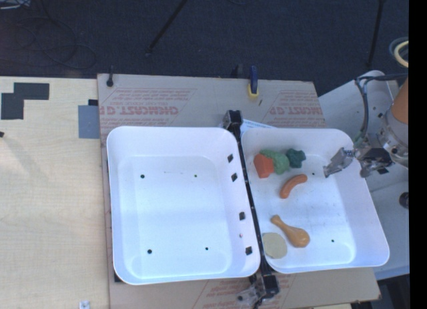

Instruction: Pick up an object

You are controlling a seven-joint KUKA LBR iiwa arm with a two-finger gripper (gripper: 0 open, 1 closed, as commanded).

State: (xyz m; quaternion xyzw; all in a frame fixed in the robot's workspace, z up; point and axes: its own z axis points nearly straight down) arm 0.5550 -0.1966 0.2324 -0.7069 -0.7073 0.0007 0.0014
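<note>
Hand hangs over the right bin's right rim, fingers spread wide, nothing between them. Nearest to it lies the sausage, just left and below. Beyond that, the green toy and red piece; lower down, the drumstick and pale disc. No pick made yet: choosing, descent, closing and lifting all remain.
</note>
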